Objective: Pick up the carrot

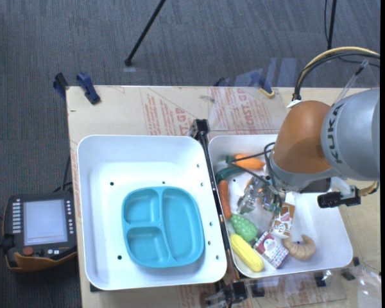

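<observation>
A slim orange carrot (224, 198) lies in the right bin (337, 236), lengthwise against its left wall. A dark green piece (229, 172) sits at its far end. Whether that piece belongs to the carrot I cannot tell. Behind it lies a second orange piece (248, 162), partly under the arm. My gripper (255, 199) hangs low over the bin's middle, just right of the carrot, and its metal parts are cluttered. Nothing shows clearly in it.
Also in the right bin are a green bumpy fruit (244, 226), a yellow corn cob (247, 252), a red-and-white packet (271, 249), a small carton (283, 220) and a brown croissant (301, 246). The left bin (96, 172) holds a blue divided plate (162, 226).
</observation>
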Action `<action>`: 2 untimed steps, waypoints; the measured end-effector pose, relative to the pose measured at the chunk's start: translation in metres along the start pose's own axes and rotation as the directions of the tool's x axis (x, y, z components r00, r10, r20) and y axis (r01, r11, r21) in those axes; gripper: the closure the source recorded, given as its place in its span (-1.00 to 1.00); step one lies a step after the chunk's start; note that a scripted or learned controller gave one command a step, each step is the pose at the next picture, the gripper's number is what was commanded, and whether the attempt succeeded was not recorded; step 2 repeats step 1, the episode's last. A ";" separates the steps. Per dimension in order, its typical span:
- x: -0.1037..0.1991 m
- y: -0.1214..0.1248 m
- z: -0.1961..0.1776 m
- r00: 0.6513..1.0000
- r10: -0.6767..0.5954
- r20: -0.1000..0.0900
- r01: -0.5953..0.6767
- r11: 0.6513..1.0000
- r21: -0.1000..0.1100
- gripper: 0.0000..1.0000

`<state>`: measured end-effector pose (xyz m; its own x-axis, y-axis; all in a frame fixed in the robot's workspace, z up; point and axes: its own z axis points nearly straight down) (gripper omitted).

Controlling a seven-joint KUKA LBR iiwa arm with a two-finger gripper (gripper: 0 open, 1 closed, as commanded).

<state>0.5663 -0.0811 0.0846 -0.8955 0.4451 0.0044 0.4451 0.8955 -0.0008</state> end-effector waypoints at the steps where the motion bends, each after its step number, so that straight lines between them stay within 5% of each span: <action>1: -0.035 0.068 -0.105 0.960 0.282 0.008 -0.281 0.960 -0.006 1.00; 2: -0.035 0.068 -0.105 0.960 0.282 0.008 -0.281 0.960 -0.006 1.00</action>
